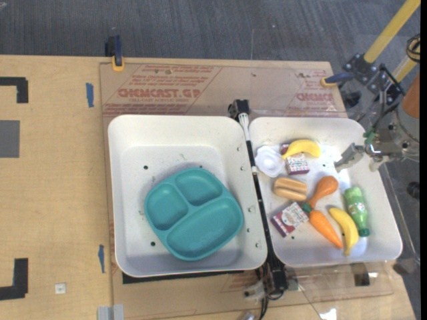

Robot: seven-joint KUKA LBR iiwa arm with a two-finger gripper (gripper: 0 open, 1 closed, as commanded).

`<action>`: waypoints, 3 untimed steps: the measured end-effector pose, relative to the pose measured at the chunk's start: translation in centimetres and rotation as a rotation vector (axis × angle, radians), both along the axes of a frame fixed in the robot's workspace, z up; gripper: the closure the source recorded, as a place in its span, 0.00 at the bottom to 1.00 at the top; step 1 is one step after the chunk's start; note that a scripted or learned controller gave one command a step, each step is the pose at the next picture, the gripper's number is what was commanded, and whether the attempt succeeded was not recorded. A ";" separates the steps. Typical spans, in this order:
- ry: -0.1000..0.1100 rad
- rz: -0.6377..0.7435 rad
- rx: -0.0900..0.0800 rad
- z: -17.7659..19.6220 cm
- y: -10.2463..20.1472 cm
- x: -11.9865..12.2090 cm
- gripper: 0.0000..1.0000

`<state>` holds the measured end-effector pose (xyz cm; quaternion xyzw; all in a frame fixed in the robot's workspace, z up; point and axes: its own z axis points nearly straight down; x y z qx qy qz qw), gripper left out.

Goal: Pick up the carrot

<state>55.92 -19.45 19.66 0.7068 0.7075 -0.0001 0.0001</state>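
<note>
Carrot lies flat in the right bin, below and left of the gripper, its green end by a snack packet; a banana presses its far side, a drumstick sits nearer the gripper, so room for fingers looks tight; the gripper hovers at the bin's rim, fingers seemingly apart, holding nothing.

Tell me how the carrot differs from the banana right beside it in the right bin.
The carrot is orange with a green tip at its upper left end; the banana beside it is plain yellow. The carrot is straight and tapers to a point, while the banana curves. The carrot lies nearer the bin's middle, the banana between it and the green bottle. Both lie flat, slanting the same way, close together.
</note>
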 end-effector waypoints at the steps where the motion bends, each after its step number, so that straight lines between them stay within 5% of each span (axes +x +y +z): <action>1: -0.006 -0.085 -0.001 -10.0 4.3 -3.3 0.00; 2: -0.017 0.024 -0.007 -10.7 10.0 -7.5 0.00; 3: -0.029 0.019 -0.016 -9.5 9.6 -7.3 1.00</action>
